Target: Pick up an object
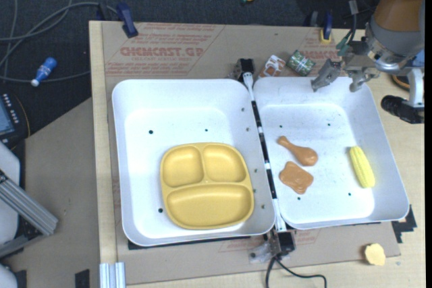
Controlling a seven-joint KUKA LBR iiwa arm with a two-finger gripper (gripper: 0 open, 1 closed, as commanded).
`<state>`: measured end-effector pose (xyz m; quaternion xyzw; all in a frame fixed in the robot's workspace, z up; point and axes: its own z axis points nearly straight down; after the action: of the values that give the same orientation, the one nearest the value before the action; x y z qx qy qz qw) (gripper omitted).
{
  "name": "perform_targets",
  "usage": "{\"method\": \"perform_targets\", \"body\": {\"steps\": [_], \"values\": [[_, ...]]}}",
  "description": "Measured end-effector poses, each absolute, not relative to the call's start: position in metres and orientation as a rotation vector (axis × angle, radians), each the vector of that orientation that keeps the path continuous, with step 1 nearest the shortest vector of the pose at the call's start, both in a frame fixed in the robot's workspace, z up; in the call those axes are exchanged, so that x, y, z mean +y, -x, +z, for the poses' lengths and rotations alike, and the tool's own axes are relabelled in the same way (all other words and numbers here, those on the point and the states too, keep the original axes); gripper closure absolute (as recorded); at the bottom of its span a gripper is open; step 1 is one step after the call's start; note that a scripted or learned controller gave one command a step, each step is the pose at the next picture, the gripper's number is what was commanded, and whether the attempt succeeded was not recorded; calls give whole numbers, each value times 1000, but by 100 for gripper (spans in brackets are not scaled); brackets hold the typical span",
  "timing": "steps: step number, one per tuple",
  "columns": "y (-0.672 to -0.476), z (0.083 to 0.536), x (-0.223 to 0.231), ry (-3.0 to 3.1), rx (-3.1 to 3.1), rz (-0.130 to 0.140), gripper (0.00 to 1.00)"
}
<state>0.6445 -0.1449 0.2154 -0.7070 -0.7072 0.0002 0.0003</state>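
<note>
In the right bin (378, 138), a brown toy drumstick (298, 151) lies slanted near the left wall, a flat brown toy cutlet (296, 178) just below it, and a yellow corn cob (362, 166) lies lengthwise near the right wall

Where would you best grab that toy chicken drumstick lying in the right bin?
Probably the drumstick by its thin bone end, pointing up-left. Come straight down from above, fingers closing across the narrow shaft. It lies flat, clear of the brown piece below it.
</note>
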Motion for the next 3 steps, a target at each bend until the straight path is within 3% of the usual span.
{"method": "perform_targets", "body": {"steps": [2, 3], "values": [[-529, 80, -107, 2216, -2214, 7, 0], [-534, 95, -108, 2224, -2221, -2, 100]]}}
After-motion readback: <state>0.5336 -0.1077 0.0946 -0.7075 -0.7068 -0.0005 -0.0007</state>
